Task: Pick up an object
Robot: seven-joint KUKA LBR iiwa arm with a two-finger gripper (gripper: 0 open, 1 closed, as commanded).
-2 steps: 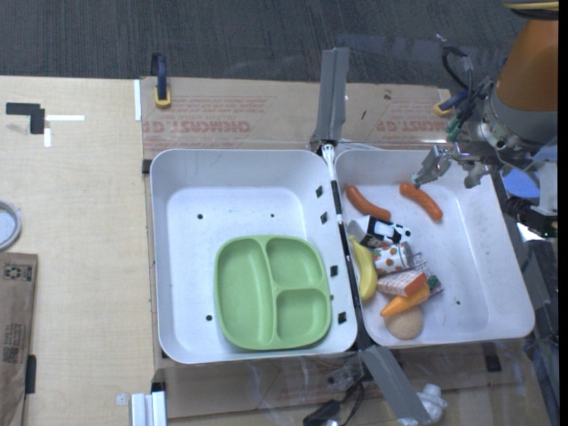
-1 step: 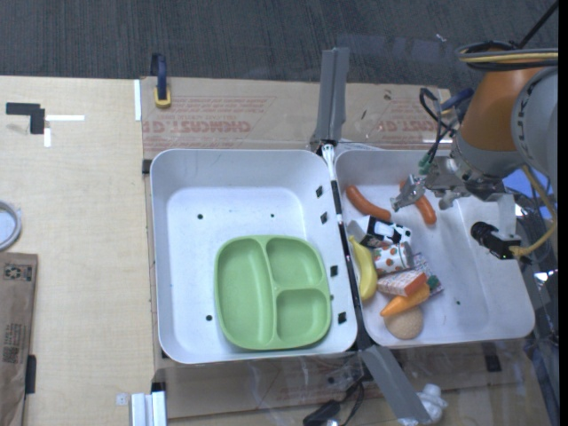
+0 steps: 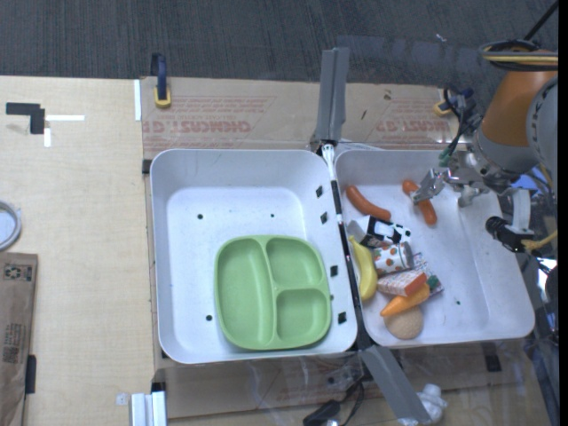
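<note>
My gripper (image 3: pixel 449 191) hangs over the back of the right bin (image 3: pixel 484 278), open, with nothing between its fingers. A small orange piece (image 3: pixel 428 209) lies just under and in front of its left finger, and another orange bit (image 3: pixel 408 186) sits a little further left. A red-orange sausage (image 3: pixel 368 204) lies near the bin's back left. Along the left wall a pile holds a banana (image 3: pixel 364 269), a black-and-white item (image 3: pixel 387 232), a small patterned carton (image 3: pixel 391 257), an orange box (image 3: pixel 404 283), a carrot (image 3: pixel 404 303) and a tan round piece (image 3: pixel 406 325).
The left bin (image 3: pixel 177 238) holds a green divided plate (image 3: pixel 273 291). The grey arm with its orange band (image 3: pixel 510 114) comes in from the right, with cables (image 3: pixel 515 233) hanging over the right bin's right side. A grey divider post (image 3: pixel 333 96) stands behind the bins.
</note>
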